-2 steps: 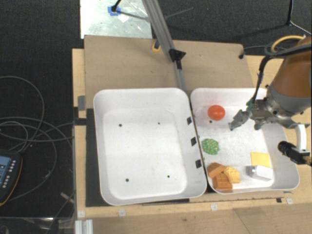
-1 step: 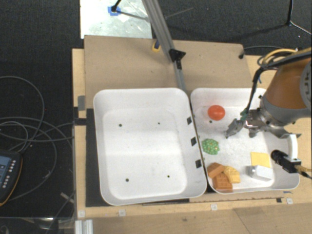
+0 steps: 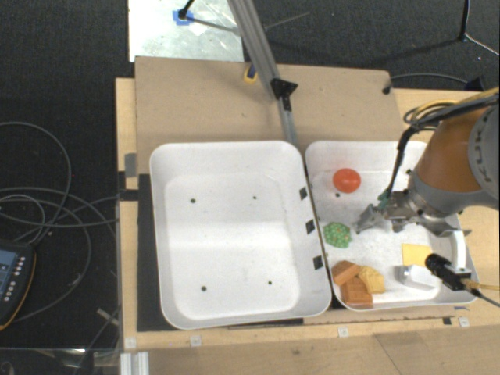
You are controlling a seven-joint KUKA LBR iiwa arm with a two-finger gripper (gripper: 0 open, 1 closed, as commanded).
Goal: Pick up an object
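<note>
In the right bin (image 3: 322,156), nearest me, I see tan blocks (image 3: 358,280) and a yellow piece (image 3: 415,253). Further in, a green lump (image 3: 337,233) lies just left of my gripper (image 3: 372,219); I cannot tell its state. A red ball (image 3: 347,180) sits beyond.

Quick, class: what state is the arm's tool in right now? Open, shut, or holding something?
Tool: cannot be told. It hangs over the right bin, just right of the green object, with nothing visibly held.
</note>
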